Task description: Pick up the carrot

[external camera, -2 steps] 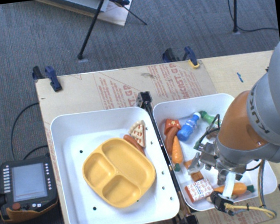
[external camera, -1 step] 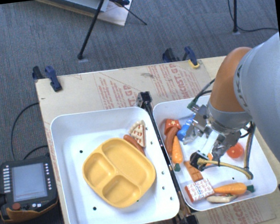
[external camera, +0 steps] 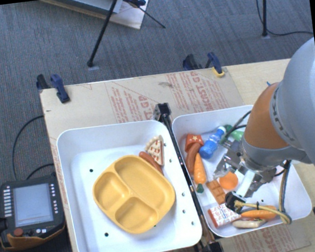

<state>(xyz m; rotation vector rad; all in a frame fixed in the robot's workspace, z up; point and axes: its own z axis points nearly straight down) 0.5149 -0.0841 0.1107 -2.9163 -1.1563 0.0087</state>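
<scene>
The carrot point(external camera: 198, 169), orange with a small green end, lies lengthwise near the left wall of the right bin point(external camera: 301, 201). My gripper point(external camera: 233, 168) hangs low over the middle of that bin, a little to the carrot's right and apart from it. Right under the gripper is a round orange piece point(external camera: 229, 181). The arm hides the bin's right half.
Around the carrot lie a red vegetable point(external camera: 192, 141), a blue bottle point(external camera: 211, 143), a green item point(external camera: 238, 135), an orange block point(external camera: 215, 192), a red-and-white box point(external camera: 220, 215) and a long orange piece point(external camera: 259, 214). The left bin holds a yellow divided plate point(external camera: 133, 194) and a pizza slice point(external camera: 156, 147).
</scene>
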